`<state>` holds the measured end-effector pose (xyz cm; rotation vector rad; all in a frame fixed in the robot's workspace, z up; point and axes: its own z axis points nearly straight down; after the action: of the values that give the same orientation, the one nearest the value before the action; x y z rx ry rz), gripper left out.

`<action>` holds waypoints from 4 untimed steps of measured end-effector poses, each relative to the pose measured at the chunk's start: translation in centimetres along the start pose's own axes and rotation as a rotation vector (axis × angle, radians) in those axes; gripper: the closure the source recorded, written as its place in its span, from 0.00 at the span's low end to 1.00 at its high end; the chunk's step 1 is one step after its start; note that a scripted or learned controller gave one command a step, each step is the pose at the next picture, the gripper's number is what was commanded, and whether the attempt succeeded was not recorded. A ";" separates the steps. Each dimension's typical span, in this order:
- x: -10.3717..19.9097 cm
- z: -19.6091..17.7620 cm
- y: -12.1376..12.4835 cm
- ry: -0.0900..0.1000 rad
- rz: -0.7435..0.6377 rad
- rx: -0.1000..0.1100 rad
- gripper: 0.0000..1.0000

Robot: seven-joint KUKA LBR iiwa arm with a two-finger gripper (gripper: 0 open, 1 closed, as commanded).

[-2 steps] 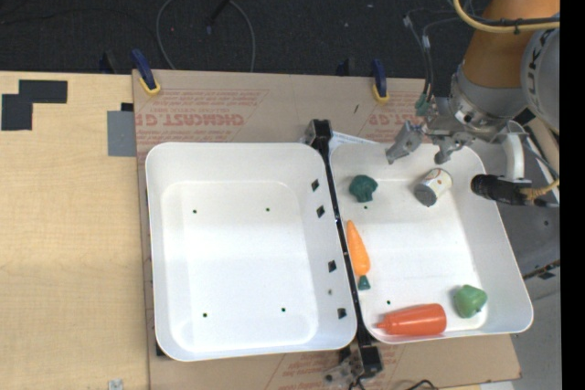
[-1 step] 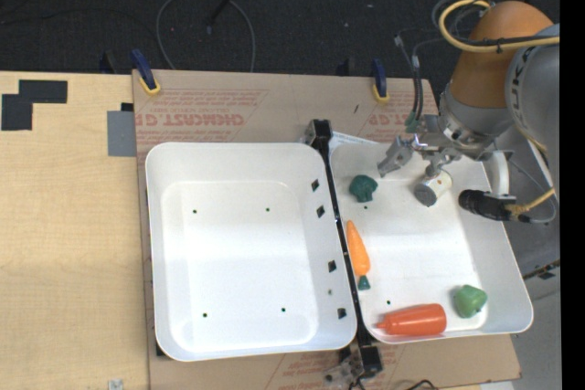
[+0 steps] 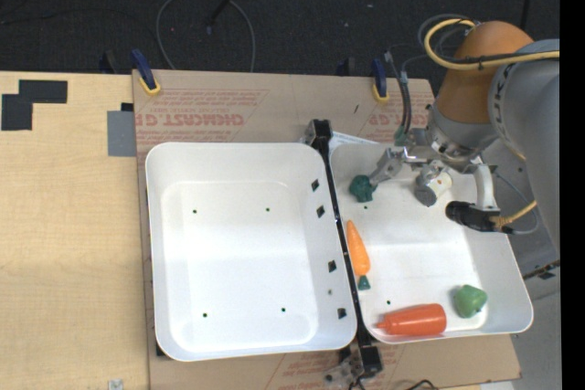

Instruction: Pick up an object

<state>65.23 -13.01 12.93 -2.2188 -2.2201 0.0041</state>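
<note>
the bench (image 3: 64, 224) is light wood on the left side, and a brown cardboard sheet (image 3: 238, 110) lies under two white bins. the left bin (image 3: 164, 196) is the first one you meet. next comes the black divider (image 3: 331, 215) where the two bins touch. just past it, in the right bin (image 3: 498, 279), a small orange carrot toy (image 3: 357, 252) lies along the left wall. higher up sits a dark green toy (image 3: 364, 188), close to the same wall. near the front wall lies a fat red-orange toy (image 3: 412, 320), and beside it, to the right, a light green toy (image 3: 470, 300). the gripper (image 3: 402, 169) hangs over the back part of the right bin. its fingers look spread apart, with one thin finger (image 3: 380, 171) reaching down to the dark green toy and looking like it touches it. nothing sits between the fingers, so it holds nothing. the dark green toy looks like the one to pick up. it is likely light and hard, maybe smooth plastic, so it could slip or roll away. it would be best to grab it around its middle, with one finger on each side, and to squeeze gently.
</note>
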 end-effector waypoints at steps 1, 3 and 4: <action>-0.1 -1.3 0.1 0.000 0.000 -0.004 1.00; -1.4 -11.0 0.0 -0.001 0.000 -0.008 1.00; -1.4 -15.2 0.0 -0.001 0.001 -0.007 1.00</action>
<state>65.34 -14.44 28.16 -2.2241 -2.2227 -0.0030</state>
